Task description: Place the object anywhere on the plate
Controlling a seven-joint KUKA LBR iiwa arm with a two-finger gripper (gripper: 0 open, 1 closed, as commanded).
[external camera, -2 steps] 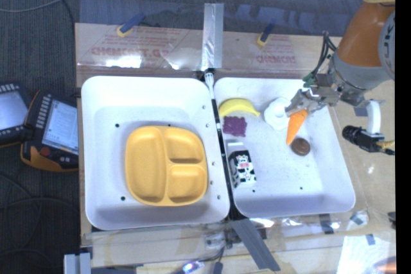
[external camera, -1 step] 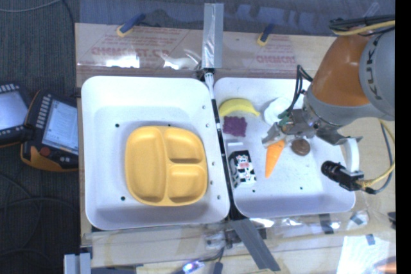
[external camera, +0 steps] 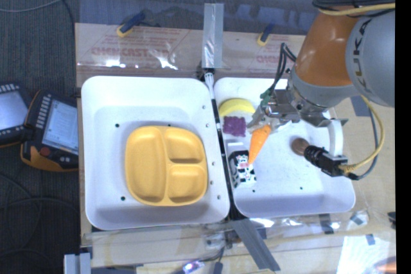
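Note:
A yellow plate (external camera: 167, 163) with three compartments lies in the left bin (external camera: 103, 106). My gripper (external camera: 270, 117) hangs over the upper middle of the right bin (external camera: 289, 202). An orange carrot (external camera: 258, 143) slants down and to the left from directly under the gripper, its wide end touching the gripper's tip. The gripper's body hides how the carrot's top is met.
In the right bin's left part lie a yellow rounded fruit (external camera: 235, 106), a purple thing (external camera: 234, 126) and a small black-and-white toy (external camera: 241, 168). A small brown thing (external camera: 298, 146) lies to the carrot's right. A handheld pendant (external camera: 51, 131) sits left of the bins.

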